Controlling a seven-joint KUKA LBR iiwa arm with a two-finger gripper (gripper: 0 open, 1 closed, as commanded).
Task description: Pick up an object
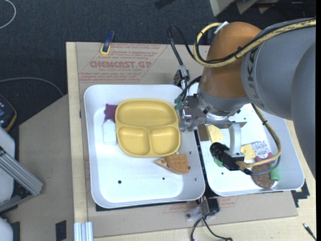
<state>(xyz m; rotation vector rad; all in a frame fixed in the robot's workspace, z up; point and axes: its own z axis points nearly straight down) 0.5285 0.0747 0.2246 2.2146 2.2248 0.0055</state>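
Yellow divided plate [148,127], likeliest object for the pick: lying flat in the left bin [135,182], filling its upper middle. Just left of the plate, a purple item [110,110] and a white bottle [109,132], both touching or nearly touching its rim. Just below the plate's lower right corner, a toy pizza slice [173,163]. At the plate's right edge, the gripper [188,112], low and close against the rim, mostly hidden under the orange wrist band [233,59]; open or closed, impossible to tell. Nothing visibly held.

Step in hand, by judgement: approach or grasp attempt at the plate's right rim. Next move calls for a firm pinch on that thin rim, then a straight lift; broad plate likely to tip or slip.
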